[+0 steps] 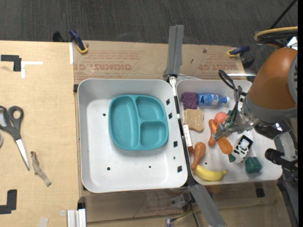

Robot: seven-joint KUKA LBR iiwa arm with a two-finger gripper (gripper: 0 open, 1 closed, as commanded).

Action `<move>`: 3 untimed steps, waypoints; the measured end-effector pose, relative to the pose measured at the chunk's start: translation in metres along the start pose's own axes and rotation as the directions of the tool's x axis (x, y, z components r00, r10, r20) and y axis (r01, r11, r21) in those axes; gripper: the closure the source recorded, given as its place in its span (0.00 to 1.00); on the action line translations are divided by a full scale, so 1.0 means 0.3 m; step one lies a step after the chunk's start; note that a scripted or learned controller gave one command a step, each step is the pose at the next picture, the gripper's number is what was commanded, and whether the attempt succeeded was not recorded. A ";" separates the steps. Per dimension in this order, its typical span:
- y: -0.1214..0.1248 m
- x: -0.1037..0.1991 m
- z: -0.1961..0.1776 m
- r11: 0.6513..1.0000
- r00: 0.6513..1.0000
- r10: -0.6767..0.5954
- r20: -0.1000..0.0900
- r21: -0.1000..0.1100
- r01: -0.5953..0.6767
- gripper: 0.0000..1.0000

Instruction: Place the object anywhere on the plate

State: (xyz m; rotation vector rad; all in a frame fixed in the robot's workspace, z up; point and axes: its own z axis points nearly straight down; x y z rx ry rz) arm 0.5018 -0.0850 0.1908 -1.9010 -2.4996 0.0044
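Partly, the hand (226,129) hides a carrot (223,143).

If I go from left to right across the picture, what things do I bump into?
Scissors → teal plate → slice of bread → blue bottle → gripper → green toy.
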 end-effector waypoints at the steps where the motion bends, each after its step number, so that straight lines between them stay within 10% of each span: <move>1: 0.277 0.161 -0.002 0.998 0.998 -0.062 0.000 -0.001 0.062 1.00; 2: 0.459 0.361 -0.003 0.998 0.998 -0.061 0.001 -0.001 0.061 1.00; 3: 0.459 0.361 -0.003 0.998 0.998 -0.060 0.001 -0.001 0.060 0.00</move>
